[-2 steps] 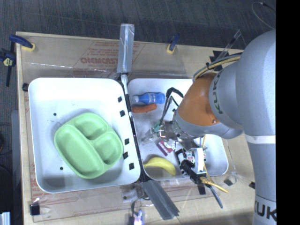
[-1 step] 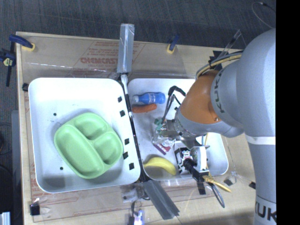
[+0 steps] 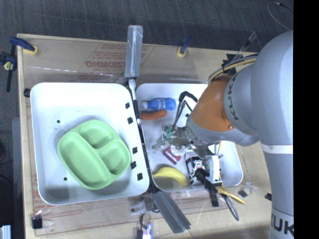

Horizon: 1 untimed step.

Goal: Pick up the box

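The gripper [image 3: 172, 142] sits low in the right bin [image 3: 232, 176], just right of the frame's centre, and its tip is lost among metal parts and cables, so whether it is apart or together cannot be told. Directly under and touching that cluster lies a small dark red and white object, apparently the box [image 3: 172, 155], near the middle of the right bin's floor; it is partly covered by the wrist hardware, and nothing shows it clamped. Just below it, against the bin's lower edge, lies a yellow banana [image 3: 170, 176]. Above the gripper, toward the bin's upper left corner, an orange-red carrot-like item [image 3: 153, 115] rests beside a blue bottle [image 3: 159, 104], the two nearly touching. The arm [image 3: 259, 98] with its orange band fills the right side of the frame and overhangs much of the right bin. The left bin [image 3: 45, 103] holds a green divided tray [image 3: 94, 153], well apart from the gripper across the divider between the bins.
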Available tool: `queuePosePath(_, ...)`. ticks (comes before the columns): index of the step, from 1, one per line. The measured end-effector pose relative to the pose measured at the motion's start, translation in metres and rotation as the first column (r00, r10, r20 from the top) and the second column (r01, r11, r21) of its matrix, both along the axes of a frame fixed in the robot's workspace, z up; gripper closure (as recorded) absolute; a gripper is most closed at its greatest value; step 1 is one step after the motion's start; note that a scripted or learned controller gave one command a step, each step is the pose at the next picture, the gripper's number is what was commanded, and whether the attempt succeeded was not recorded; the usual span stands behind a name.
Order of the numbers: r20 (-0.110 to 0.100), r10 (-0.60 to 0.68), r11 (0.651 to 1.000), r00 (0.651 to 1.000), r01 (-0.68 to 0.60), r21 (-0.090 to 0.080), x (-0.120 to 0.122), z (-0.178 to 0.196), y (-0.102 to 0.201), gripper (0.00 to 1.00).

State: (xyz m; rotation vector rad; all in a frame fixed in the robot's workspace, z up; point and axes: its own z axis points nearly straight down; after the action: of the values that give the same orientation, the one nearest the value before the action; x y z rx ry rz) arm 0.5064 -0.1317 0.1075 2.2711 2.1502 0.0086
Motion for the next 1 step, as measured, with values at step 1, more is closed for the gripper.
queuePosePath(1,-0.005,0.079,0.997,0.997,-0.079,0.001,0.0033,-0.0102,0.0043,0.0)
